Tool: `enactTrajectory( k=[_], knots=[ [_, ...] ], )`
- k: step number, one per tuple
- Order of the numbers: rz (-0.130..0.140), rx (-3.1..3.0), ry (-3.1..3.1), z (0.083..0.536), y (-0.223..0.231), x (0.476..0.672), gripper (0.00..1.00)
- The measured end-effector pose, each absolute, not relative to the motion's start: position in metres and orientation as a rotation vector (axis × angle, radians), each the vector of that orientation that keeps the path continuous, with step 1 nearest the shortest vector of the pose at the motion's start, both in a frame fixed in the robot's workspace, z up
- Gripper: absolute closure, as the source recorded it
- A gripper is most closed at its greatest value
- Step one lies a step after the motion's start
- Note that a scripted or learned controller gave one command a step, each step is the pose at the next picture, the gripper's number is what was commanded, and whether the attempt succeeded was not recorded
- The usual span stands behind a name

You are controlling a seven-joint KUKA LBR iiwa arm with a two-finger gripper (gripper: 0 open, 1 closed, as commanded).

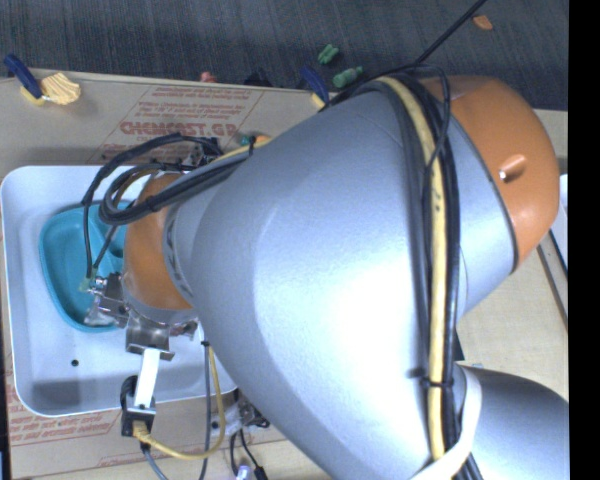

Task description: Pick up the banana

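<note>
The tool [110,303], its state impossible to tell, sits over a blue bowl [65,258] in the left bin [20,268].

It looked like a robotics lab: a grey industrial arm [350,288] strung with loose cables [435,218] reached over a white bin [20,298] on a cardboard-covered table [180,108], with dark carpet [130,18] beyond

Lighting is even and moderately bright, diffuse from above. The grey arm [350,278] carries a soft sheen with no hard glare. A faint shadow lies in the white bin [25,268] at lower left. Focus is slightly soft throughout; the dark floor at top shows grain.
</note>
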State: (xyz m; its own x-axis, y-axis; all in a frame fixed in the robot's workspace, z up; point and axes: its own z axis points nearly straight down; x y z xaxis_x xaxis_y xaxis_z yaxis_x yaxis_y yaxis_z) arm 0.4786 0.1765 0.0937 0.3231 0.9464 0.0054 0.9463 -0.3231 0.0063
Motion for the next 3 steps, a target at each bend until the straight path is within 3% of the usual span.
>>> enactTrajectory(
  k=[1, 2, 3],
  knots=[
    [-0.006, 2.041, 2.366, 0.094, 0.189, 0.482, 0.0],
    [-0.011, 2.202, 2.227, 0.093, 0.202, 0.479, 0.0],
    [-0.003, 1.942, 2.47, 0.092, 0.2, 0.476, 0.0]
  ],
)
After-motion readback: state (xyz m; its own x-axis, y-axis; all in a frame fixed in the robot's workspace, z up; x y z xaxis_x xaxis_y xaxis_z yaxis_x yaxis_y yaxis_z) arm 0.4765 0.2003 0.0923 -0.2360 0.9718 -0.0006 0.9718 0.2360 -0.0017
